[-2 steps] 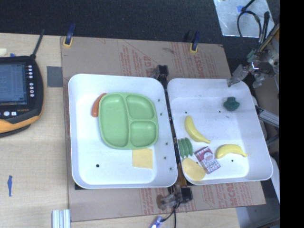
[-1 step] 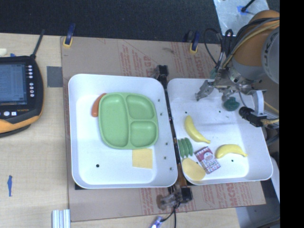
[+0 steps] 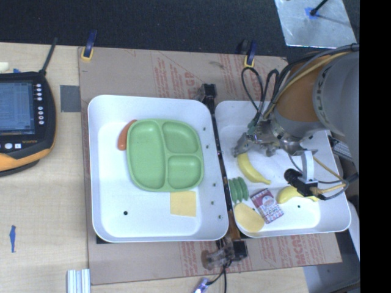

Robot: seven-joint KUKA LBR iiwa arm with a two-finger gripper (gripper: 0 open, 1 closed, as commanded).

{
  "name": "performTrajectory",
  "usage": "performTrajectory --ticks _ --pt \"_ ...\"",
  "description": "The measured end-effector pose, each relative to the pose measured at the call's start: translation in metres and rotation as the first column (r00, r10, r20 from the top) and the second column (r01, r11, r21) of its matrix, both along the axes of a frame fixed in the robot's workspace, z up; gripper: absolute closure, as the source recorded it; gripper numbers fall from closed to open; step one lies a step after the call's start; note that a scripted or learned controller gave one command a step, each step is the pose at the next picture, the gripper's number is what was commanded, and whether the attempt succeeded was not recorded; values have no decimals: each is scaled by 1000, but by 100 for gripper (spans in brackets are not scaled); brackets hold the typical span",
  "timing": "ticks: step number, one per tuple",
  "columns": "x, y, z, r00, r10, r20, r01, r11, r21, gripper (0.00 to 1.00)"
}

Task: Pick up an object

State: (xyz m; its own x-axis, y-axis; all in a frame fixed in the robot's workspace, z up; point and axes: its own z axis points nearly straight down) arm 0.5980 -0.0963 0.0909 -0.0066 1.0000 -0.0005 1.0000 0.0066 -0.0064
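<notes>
- claw sits low in the right bin, upper left part, just above the banana; metal fingers point left/down, can't tell if apart or together, nothing seen between them
- arm grey with orange band, comes in from right, covers upper right of that bin; black and yellow cables loop off the wrist
- banana lies just below claw, tilted, close to it but contact unclear
- green ridged piece by the bin's left wall, below the banana
- pale yellow round piece at bin's lower left, touching the red patterned packet on its right
- yellow lemon-like piece right of packet, a black part of the arm's fittings over its top
- left bin holds green divided plate in the middle, three compartments, all bare
- orange-red item pokes out from under plate's left edge
- yellow square slice flat, just below the plate, apart from it
- both bins sit side by side on brown cardboard sheet on the table
- handheld control pendant with screen at far left on table, well apart from bins
- clamps on cardboard's top edge
</notes>
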Motion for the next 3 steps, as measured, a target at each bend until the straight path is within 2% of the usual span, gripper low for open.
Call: performTrajectory --ticks 1,2,3 --pt "1 -2 11 1000 1 0 -1 1000 -3 100" --pt "0 -2 11 1000 1 0 -1 1000 -3 0" --pt "-35 -18 0 1000 -3 0 3 1000 0 0"
